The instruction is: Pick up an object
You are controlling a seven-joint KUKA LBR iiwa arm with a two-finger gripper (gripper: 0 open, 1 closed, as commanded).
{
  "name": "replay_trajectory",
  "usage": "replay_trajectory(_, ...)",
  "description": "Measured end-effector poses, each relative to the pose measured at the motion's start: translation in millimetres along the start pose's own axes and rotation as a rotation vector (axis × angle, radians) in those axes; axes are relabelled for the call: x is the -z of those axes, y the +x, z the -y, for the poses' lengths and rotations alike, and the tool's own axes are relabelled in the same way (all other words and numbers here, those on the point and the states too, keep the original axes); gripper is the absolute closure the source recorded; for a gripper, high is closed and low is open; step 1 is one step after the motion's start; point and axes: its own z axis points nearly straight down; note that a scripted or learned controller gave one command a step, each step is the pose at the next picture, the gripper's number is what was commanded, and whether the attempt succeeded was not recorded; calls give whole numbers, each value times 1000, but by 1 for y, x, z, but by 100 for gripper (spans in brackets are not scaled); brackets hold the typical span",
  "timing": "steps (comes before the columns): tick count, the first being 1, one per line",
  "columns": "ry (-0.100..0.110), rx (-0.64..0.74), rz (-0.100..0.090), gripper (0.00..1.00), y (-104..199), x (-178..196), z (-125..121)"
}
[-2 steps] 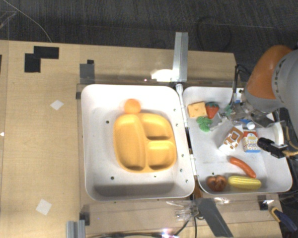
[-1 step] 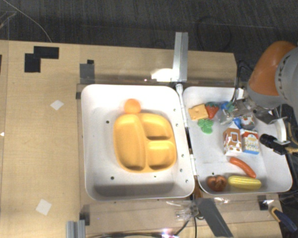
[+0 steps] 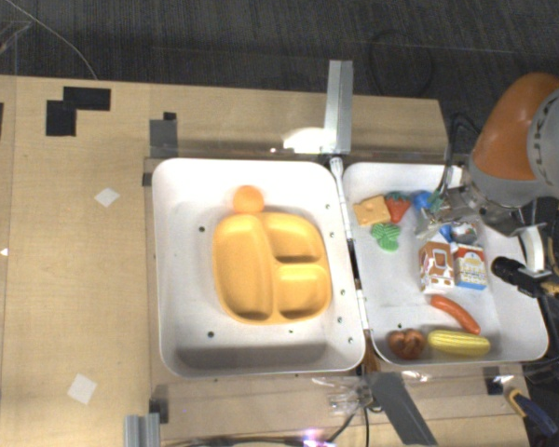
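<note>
Your arm (image 3: pixel 531 142) reaches over the right bin (image 3: pixel 531 347). Gripper (image 3: pixel 444 214) sits at the bin's upper part; can't tell its opening or any grip. Toward you from the jaws: carton (image 3: pixel 437 266), upright. Further that way: banana (image 3: pixel 459 344), long axis left-right. Left of the jaws: green piece (image 3: pixel 386 237).

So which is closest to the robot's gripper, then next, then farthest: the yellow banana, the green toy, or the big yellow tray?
1. Small green toy, in the right bin, just left of the gripper.
2. Yellow plastic banana, at the right bin's near edge, below the gripper in the camera view.
3. Big yellow divided tray, over in the left bin, farthest away.
</note>
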Motion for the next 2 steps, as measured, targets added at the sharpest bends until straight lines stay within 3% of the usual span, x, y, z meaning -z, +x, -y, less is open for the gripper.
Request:
replay_trajectory(1,-2,-35,1,100,-7,46,-10)
replay_trajectory(2,5,-211,0,100,-19,39,28)
